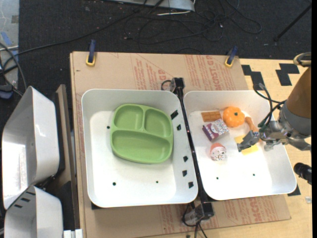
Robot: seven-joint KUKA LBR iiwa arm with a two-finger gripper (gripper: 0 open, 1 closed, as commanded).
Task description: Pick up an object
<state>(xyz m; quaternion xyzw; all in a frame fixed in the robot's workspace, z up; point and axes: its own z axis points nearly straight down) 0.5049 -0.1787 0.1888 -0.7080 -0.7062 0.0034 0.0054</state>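
Desk [129, 68] bearing 2 shallow white bins side by side. Landmark: the right bin [247, 185]. Left of it, touching along the shared rim, the left bin [99, 182] holds 1 green divided plate [142, 134] lying flat. Inside the right bin, toward its far half: 1 orange pumpkin-shaped toy [233, 116] near the far wall; 1 tan flat piece [211, 116] just left of the pumpkin; 1 purple-and-white packet [215, 130] nearer the bin's middle; 1 small round white-and-pink item [218, 152] below the packet; 1 yellow block [249, 146] toward the right wall, with an orange stick-like piece [250, 123] running up from it toward the pumpkin. The near half of this bin carries no objects. The arm [302, 103] comes in over the bin's right rim; the pincer [250, 142] sits low at the yellow block, dark fingers overlapping it. Whether they are parted or closed cannot be told; no secure hold is evident. Step in hand, by judgement: approach or grasp attempt on the yellow block, nothing lifted. Next move calls for a firm closure on the block, then a straight lift clear of the orange stick and the pumpkin.
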